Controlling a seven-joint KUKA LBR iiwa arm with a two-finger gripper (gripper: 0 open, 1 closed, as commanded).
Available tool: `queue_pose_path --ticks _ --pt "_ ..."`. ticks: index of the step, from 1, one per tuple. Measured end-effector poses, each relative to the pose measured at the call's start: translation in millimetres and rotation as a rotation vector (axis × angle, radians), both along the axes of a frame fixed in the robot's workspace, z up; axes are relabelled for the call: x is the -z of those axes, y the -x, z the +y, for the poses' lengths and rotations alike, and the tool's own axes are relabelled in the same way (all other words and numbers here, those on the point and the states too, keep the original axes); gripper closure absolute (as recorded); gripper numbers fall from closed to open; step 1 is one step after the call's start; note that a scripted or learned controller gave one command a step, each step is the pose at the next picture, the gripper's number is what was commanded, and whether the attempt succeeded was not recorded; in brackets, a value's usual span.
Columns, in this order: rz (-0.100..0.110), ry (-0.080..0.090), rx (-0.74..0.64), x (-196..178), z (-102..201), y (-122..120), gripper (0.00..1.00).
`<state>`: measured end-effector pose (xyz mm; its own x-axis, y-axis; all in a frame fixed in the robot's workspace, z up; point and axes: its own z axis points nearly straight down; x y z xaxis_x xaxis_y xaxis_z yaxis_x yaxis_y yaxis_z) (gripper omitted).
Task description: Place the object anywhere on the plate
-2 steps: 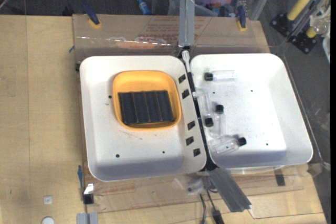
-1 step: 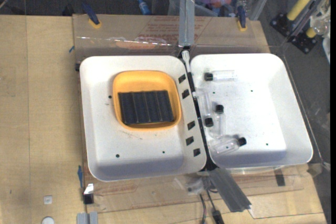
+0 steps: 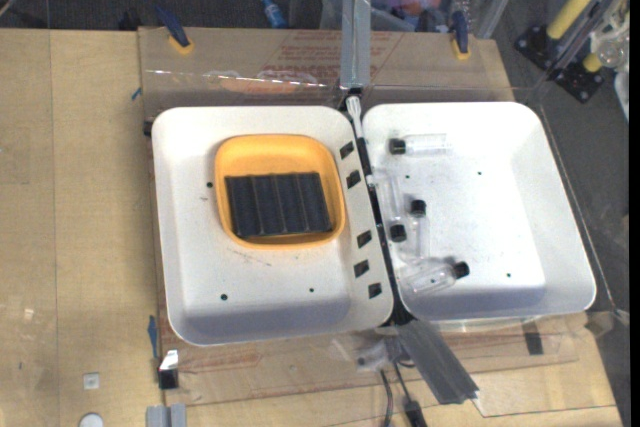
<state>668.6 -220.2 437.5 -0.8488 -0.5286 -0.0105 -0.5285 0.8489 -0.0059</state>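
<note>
Grab a clear bottle (image 3: 418,146) in the right bin (image 3: 505,215) by its middle, lift high, set softly on the left orange plate (image 3: 275,146); jaws open or shut, cannot tell.

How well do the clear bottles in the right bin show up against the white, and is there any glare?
Camera view: the clear plastic bottles with black caps nearly vanish against the right white bin, caps reading clearest; soft, even lighting; mild sheen on the clear plastic sheet behind the bins; slightly grainy overall.
</note>
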Motion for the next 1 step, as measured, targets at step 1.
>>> queue_pose_path --ticks 1 --pt "0.0 0.001 -0.053 0.0 0.6 -0.2 1.0"
